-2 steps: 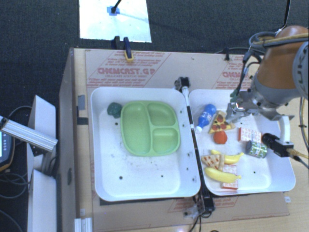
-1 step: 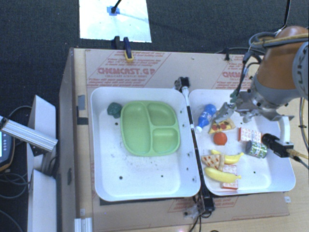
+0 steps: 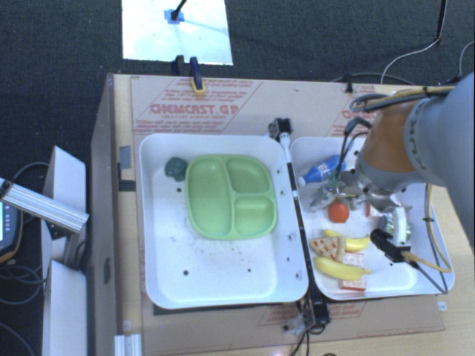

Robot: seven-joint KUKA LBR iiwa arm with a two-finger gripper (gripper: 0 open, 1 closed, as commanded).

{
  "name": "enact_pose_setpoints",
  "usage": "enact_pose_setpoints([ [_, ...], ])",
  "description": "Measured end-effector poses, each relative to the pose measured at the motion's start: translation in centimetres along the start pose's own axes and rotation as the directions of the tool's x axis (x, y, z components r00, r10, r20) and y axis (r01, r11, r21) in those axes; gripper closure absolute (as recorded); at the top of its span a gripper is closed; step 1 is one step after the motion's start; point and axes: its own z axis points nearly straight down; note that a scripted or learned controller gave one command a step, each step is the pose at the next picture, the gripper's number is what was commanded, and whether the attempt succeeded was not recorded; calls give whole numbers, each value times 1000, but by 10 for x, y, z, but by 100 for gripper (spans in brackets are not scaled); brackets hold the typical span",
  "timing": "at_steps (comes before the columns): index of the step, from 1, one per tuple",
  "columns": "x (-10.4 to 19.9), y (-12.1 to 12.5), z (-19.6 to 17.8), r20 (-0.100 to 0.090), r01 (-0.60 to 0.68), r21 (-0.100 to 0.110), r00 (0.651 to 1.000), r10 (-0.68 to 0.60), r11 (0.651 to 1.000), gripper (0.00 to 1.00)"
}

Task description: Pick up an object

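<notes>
The right bin [image 3: 434, 277] holds several small things. A blue bottle [image 3: 319, 172] lies at its back left, and an orange-red ball [image 3: 339, 212] sits near the middle. Toward the front are a pizza slice [image 3: 323, 245] and two yellow bananas [image 3: 358, 243] [image 3: 338, 267]. My gripper [image 3: 332, 196] reaches down from the right into this bin. It sits low between the bottle and the ball, just above the ball and close to both. The wrist hides the bin floor behind it.
The left bin [image 3: 223, 280] holds a green divided plate [image 3: 230, 197] and a dark green lump [image 3: 176, 168] by its back left corner. A raised divider [image 3: 295, 206] separates the two bins. Cables [image 3: 415, 262] trail from the arm over the right bin's front right.
</notes>
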Motion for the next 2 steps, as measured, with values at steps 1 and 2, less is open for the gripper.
enact_pose_setpoints([
  [1,0,1,-11,0,2,-1,1000,-2,1000,100],
  [2,72,-9,-120,-1,4,-3,1000,-4,1000,100],
])
